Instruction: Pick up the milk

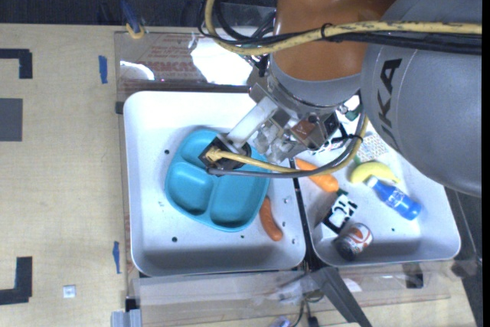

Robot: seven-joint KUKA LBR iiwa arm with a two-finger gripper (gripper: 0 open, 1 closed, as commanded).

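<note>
The milk [340, 212] is a small black-and-white carton lying in the right bin [440, 237], near its front left corner. My gripper [285, 140] hangs over the back of the wall between the two bins, up and to the left of the carton and well apart from it. The big orange and grey wrist above hides much of the right bin's back part.
Around the milk in the right bin lie a dented can [353, 240], a blue bottle [396, 198], a yellow banana [366, 170] and an orange carrot [323, 181]. The left bin [145, 165] holds a blue divided plate [203, 191] and an orange sausage [269, 220].
</note>
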